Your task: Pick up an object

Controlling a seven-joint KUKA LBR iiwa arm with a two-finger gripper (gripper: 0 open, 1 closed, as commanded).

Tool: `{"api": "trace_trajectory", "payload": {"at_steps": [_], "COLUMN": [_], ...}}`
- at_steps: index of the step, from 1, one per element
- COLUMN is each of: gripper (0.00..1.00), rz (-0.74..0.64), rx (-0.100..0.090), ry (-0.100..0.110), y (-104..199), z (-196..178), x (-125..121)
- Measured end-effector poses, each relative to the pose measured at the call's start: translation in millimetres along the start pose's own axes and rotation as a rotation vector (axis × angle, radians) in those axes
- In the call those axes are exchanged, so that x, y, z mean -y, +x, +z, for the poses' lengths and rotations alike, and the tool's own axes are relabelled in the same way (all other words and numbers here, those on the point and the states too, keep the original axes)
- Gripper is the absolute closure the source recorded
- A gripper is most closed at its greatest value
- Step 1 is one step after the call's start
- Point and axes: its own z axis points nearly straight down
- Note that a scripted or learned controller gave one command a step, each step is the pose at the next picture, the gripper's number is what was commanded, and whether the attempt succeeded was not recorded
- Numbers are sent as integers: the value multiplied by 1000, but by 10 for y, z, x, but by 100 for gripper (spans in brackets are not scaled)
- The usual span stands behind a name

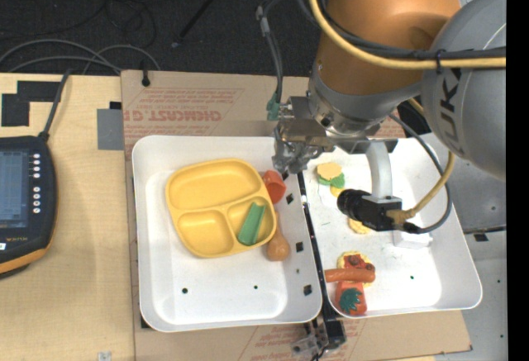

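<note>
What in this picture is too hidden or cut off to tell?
- End effector: fingers masked by the arm's own bulk, camera view.
- Red object: partly covered by the end effector.
- Yellow food piece: half under a black fitting.
- Handheld screen: cut by the left edge.

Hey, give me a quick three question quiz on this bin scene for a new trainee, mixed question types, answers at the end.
1. True or false: the green piece lies in a compartment of the yellow tray.
2. Which bin holds the yellow tray? A) left bin B) right bin
3. Fill in: the gripper hangs over the ____ between the two bins, close to the red piece.

Key
1. True
2. A
3. divider (the shared rims)
</note>
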Motion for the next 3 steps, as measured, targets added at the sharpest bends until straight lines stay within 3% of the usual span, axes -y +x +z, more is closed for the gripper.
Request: {"api": "trace_trajectory", "payload": {"at_steps": [1,3], "gripper": [100,100], "rz": [14,0], "rx": [4,7], "ry": [0,8], "y": [-94,-64], "z": [-151,-324], "x": [592,577]}}
